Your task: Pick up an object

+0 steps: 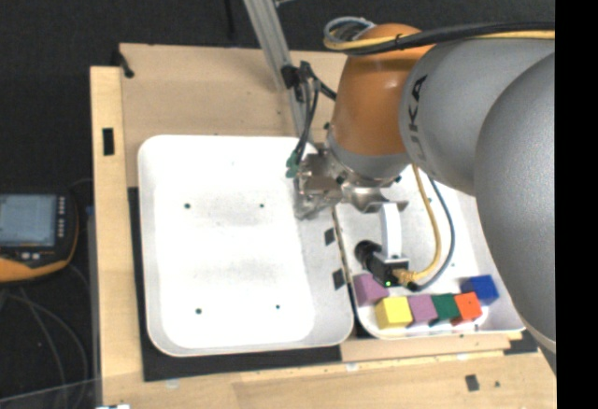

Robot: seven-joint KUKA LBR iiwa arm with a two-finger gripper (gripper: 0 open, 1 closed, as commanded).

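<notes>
Camera view, looking down at a slant. Wooden tabletop (107,211) carries two shallow white bins side by side. Left bin (229,244) takes up the middle of the frame; its floor is bare white with four small dark dots near the corners and faint grey smudging.

Right bin (500,328) is largely covered by the arm. Arm (486,136) enters from the right: broad grey link across the upper right, orange band (374,108) above the wrist, wrist pointing down over the strip where the two bins meet. Cables loop off the wrist, one ending in a yellow-tipped plug (411,278) low in the right bin.

Gripper (313,183) sits below the orange band, at the right rim of the left bin. It reads as a cluster of grey metal parts with a small green spot; the jaws are too muddled against the wrist hardware to judge, so I cannot tell whether they are open, closed, or around anything.

Objects lie in a row along the near edge of the right bin, well apart from the gripper. From left: purple block (367,287), yellow block (394,312) just beside it, a second purple block (422,308), green block (443,306), orange block (466,306), blue block (481,288) slightly farther back. Neighbours touching or nearly so. All rest on the bin floor.

Off the tabletop at far left, a small device with a grey screen (28,222) and orange casing sits on the dark floor. A pale metal rail (260,6) slants down from the top edge toward the wrist.
</notes>
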